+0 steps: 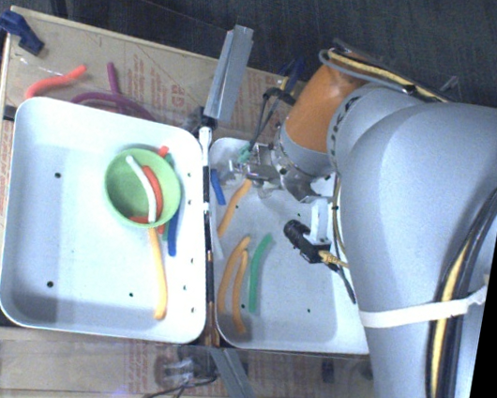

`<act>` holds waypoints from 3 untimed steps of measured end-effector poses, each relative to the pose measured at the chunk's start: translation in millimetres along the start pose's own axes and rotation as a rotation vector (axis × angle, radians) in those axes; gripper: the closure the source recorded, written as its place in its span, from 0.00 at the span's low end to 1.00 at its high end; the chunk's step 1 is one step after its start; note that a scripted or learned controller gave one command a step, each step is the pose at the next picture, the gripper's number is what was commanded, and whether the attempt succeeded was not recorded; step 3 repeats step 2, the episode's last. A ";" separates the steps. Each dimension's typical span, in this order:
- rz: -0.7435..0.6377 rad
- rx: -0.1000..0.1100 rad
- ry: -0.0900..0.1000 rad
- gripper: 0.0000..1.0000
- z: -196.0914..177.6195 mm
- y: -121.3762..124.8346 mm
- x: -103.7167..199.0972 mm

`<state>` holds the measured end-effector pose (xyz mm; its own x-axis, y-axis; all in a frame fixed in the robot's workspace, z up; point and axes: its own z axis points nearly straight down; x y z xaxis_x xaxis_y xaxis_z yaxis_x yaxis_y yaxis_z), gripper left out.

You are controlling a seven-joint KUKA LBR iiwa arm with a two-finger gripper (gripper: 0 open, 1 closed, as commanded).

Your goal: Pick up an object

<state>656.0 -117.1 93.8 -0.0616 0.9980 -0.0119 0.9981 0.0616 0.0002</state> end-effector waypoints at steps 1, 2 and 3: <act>-0.007 0.001 0.006 1.00 -9.8 0.9 3.9; -0.423 -0.002 0.011 1.00 -99.8 5.1 65.2; -0.423 -0.002 0.011 1.00 -99.8 5.1 65.2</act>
